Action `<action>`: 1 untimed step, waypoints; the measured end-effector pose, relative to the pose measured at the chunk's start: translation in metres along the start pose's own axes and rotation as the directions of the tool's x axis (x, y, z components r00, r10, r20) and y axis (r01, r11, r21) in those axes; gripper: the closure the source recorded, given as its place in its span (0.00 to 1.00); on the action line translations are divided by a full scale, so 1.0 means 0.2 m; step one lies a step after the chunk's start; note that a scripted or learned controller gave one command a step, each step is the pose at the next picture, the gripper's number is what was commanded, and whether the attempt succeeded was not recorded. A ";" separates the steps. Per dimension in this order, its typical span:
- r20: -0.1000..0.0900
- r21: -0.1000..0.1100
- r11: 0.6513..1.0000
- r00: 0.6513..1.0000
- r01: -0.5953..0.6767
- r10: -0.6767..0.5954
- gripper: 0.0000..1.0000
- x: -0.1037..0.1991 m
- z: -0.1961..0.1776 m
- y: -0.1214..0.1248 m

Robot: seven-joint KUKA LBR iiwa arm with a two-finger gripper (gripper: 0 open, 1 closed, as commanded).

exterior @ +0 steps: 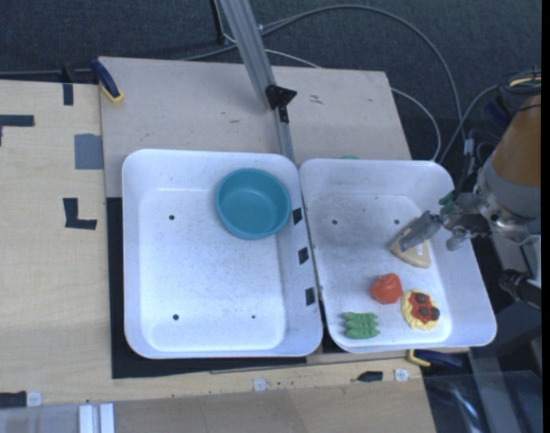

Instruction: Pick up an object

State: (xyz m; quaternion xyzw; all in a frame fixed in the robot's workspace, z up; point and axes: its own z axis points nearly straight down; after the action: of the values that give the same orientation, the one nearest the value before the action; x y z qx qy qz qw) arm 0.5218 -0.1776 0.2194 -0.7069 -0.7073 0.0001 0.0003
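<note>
Wooden bench [41,269] bears two white bins [158,323].

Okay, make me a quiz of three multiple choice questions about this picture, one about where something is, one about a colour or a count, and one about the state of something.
1. Where is the bowl?
A. In the left bin, near its top right corner
B. In the right bin
C. On the bench outside the bins

2. How many small items lie in the right bin?
A. One
B. Four
C. Seven

3. How does the bowl stand?
A. Upside down
B. Upright, with nothing in it
C. Upright, full of toys

Answers:
1 A: the bowl sits in the left bin, by the divide.
2 B: a pale wedge at the gripper, a red piece, a green piece, a yellow piece.
3 B: its blue inside shows.
</note>
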 end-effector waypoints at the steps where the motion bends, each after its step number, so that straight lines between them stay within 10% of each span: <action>1: -0.001 0.003 1.000 1.000 0.000 0.000 0.00 -0.01 0.21 -0.01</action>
State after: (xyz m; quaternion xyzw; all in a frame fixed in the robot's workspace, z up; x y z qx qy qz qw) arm 0.5196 -0.1803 0.1766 -0.7070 -0.7073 0.0012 0.0017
